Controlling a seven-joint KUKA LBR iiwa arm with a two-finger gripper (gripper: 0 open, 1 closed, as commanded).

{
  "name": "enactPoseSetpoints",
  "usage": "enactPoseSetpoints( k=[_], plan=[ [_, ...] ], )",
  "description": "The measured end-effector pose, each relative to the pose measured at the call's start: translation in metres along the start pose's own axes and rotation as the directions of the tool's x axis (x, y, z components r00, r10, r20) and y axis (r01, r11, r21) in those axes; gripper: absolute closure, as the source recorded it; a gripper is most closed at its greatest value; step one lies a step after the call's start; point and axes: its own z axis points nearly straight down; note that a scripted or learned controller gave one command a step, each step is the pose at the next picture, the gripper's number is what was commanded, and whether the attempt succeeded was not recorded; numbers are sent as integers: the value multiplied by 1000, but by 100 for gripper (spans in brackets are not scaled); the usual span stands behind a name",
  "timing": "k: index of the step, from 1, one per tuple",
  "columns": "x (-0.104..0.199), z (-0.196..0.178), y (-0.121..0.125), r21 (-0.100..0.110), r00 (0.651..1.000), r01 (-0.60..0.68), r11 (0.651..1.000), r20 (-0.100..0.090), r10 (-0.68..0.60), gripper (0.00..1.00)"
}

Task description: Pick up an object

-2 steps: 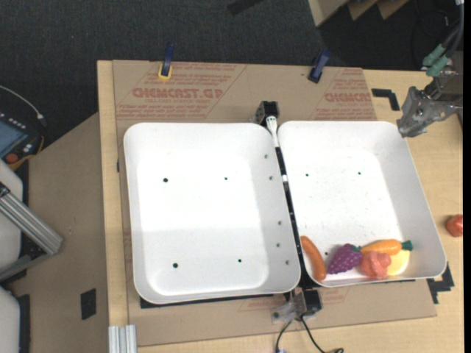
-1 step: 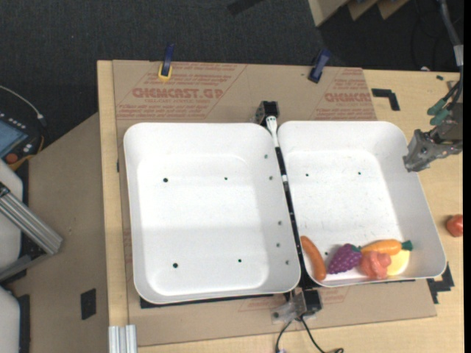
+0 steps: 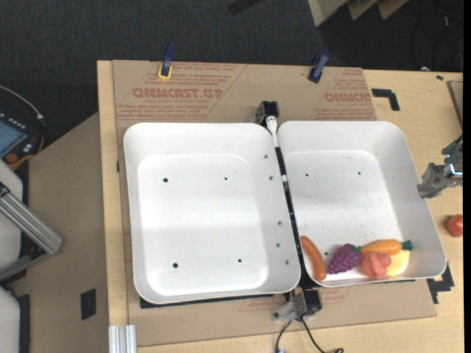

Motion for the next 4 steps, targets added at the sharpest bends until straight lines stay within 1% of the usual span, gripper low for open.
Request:
enactPoseSetpoints(
  k=[1,2,3,4],
  plan=[
    [4,-6,1,-9,1000,8,1000,1,-8,0],
    [37,-192,1,-31,1000,13,999,6,-12,0],
    [-12,-28,-1,7,1000,3,1000,-3,-3,0],
    [-23,-162,1,-25,1000,9,1000,8,-9,0]
  ],
)
